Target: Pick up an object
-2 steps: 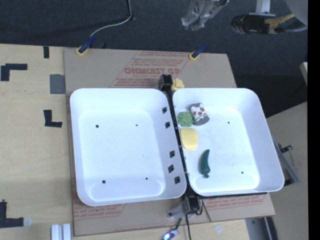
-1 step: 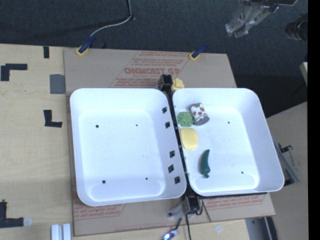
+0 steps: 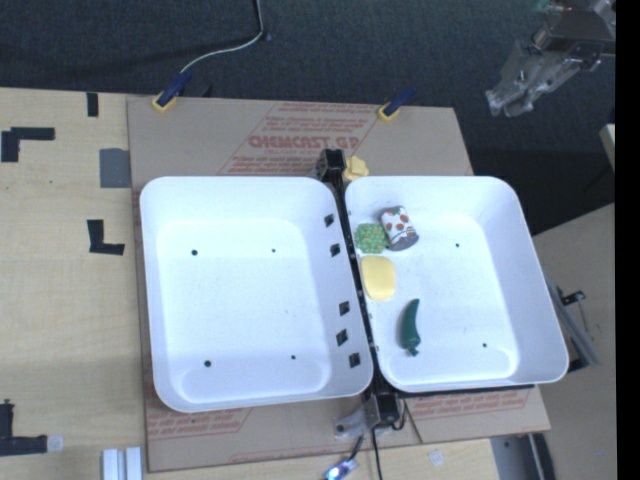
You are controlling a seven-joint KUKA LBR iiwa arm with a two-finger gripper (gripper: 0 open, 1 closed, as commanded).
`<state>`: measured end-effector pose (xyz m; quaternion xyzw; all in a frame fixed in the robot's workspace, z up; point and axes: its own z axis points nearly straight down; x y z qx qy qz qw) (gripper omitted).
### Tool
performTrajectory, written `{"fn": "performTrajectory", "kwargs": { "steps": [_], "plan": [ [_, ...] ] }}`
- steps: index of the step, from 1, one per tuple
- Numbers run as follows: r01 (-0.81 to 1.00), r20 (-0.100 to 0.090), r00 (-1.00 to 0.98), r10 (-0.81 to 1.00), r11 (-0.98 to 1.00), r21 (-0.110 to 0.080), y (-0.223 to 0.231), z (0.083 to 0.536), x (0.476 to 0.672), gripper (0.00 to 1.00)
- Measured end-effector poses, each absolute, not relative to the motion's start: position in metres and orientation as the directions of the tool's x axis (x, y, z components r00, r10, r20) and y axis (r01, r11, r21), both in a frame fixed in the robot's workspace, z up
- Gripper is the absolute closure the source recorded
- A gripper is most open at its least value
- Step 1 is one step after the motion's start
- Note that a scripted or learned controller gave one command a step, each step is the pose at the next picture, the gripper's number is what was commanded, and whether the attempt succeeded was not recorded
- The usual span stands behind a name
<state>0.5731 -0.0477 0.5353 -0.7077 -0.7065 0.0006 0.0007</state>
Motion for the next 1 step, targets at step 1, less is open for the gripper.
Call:
{"fn": "performTrajectory", "kwargs": {
  "steps": [1],
  "plan": [
    [1.0, -0.003, 0.013, 1.0, -0.013, -0.001, -0.1604, 0.5357, 0.5087, 1.0]
  ]
}}
